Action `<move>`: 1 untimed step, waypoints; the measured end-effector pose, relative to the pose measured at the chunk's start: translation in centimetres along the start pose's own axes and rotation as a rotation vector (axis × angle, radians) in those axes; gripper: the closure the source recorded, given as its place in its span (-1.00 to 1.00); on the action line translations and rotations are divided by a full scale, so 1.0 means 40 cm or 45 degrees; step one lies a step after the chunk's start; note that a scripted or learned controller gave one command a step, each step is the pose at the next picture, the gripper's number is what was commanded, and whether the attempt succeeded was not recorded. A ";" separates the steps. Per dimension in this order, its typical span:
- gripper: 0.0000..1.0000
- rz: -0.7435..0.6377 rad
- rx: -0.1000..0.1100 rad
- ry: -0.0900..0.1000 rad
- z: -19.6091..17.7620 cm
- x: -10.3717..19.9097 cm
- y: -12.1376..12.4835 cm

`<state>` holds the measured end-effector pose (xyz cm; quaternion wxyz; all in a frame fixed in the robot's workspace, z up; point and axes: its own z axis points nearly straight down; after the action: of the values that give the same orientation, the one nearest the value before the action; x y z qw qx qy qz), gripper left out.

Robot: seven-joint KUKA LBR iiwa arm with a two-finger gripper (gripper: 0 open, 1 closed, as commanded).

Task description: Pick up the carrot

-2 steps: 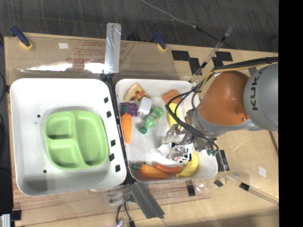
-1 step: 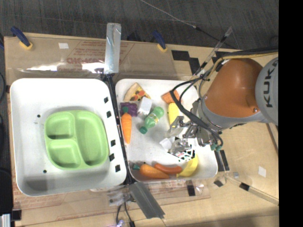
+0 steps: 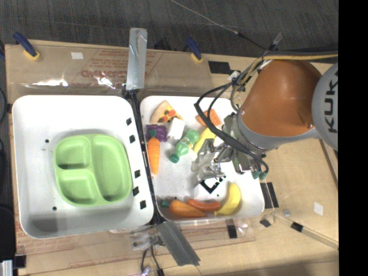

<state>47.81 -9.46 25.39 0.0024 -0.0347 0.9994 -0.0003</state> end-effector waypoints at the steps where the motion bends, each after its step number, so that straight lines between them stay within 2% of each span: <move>1: 1.00 -0.008 0.001 0.000 -0.024 -0.003 0.002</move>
<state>47.91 -9.38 26.36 0.0025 -0.0378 0.9993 -0.0007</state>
